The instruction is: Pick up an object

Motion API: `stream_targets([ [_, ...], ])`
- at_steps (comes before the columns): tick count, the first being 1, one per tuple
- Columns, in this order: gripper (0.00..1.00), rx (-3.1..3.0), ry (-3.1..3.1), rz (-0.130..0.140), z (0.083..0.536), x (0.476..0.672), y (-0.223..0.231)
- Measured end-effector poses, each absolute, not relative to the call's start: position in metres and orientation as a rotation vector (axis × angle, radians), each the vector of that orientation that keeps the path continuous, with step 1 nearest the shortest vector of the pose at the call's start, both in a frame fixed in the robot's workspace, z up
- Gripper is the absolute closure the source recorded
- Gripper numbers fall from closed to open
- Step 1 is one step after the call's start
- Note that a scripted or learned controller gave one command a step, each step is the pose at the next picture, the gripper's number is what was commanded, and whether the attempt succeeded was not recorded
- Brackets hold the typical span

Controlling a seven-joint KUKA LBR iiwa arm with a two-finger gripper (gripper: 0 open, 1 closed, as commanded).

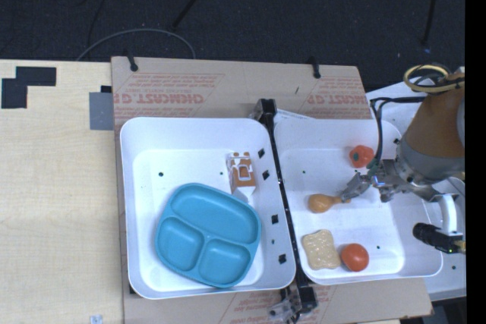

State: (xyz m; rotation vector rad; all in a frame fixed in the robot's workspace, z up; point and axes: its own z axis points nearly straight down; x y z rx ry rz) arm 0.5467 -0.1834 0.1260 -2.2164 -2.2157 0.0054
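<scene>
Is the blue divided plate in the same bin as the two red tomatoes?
No: the blue divided plate lies in the left bin, while both tomatoes sit in the right bin.

- Single fixed camera, mounted above the bench (53, 186), looks down at a slant.
- Frame covers both white bins (140, 163).
- The gripper (357, 190) appears at frame right, bins extending left of it.

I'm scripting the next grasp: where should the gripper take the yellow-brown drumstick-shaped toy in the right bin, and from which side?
Probably the drumstick toy's narrow handle end, which points right toward the gripper; come from above, fingers across it. The bulb at left looks wider and rounder.
</scene>
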Motion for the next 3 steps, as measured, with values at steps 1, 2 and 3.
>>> stream_targets([
  [1,0.00,-2.225,-2.221,-0.002,0.091,0.549,-0.184],
  [2,1.00,-2.227,-2.217,-0.002,0.102,0.548,-0.185],
  [3,1.00,-2.221,-2.225,-0.002,0.164,0.553,-0.184],
])
